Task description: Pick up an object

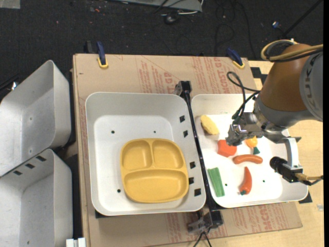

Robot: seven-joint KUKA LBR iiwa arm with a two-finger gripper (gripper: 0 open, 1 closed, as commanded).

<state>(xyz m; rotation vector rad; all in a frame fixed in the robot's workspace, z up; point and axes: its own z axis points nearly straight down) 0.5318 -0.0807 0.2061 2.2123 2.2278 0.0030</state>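
Right bin (pixel 267 197), gripper (pixel 235 138) just above orange-red toy (pixel 226 148)

You get bright, even overhead light; the white bins (pixel 97 112) glare slightly, shadows stay soft, the floor (pixel 46 14) is dark, and focus is mildly soft.

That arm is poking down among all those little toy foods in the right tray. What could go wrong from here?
The gripper is low over the orange-red piece, with a small yellow-orange piece and a sausage close by. It might nudge those neighbours or catch two at once. The piece looks lumpy, so it could slip out on closing. A chili and green stick lie farther off and seem safe.
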